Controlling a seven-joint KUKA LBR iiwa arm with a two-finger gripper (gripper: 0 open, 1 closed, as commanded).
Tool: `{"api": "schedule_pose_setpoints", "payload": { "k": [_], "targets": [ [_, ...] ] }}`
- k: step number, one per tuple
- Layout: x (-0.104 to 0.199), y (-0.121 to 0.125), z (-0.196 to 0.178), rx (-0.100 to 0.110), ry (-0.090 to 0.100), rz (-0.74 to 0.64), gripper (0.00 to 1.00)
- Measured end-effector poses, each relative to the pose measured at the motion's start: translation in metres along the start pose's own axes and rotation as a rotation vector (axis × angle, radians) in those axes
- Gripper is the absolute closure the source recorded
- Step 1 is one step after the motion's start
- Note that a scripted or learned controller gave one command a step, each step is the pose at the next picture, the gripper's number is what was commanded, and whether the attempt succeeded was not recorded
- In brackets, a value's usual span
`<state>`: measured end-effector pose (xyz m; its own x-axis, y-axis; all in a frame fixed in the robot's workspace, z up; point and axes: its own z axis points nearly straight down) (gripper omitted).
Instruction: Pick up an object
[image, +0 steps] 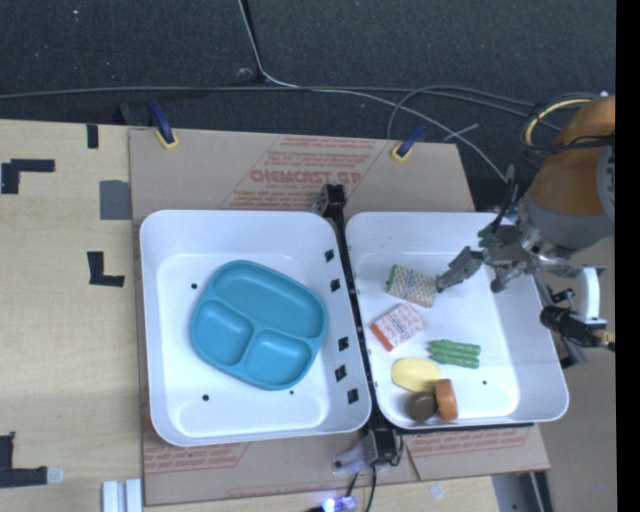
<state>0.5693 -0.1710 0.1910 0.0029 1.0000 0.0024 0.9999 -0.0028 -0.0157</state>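
Observation:
The right bin holds several small items: a speckled packet, a red-and-white packet, a green bean pod, a yellow lemon-like piece, a brown round item and an orange slice. My gripper hangs over the right bin's upper right part, to the right of the speckled packet. Its two fingers are spread apart, one finger reaching toward the packet, the other finger nearer the bin wall. Nothing is between them.
The left bin holds a blue divided plate. A black divider runs between the bins. Cables lie across the dark floor behind the cardboard sheet. The arm's grey and orange body stands at the right edge.

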Motion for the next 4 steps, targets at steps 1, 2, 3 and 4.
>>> {"api": "schedule_pose_setpoints", "payload": {
  "k": [1,2,3,4],
  "targets": [
    [0.001,0.003,-0.009,-0.014,-0.002,-0.004,0.0],
    [-0.002,0.0,0.036,-0.01,-0.003,-0.003,0.0],
    [-0.008,0.003,0.081,-0.012,-0.003,-0.004,0.0],
    [-0.007,0.004,0.107,-0.015,-0.005,-0.005,0.0]
  ]
}}
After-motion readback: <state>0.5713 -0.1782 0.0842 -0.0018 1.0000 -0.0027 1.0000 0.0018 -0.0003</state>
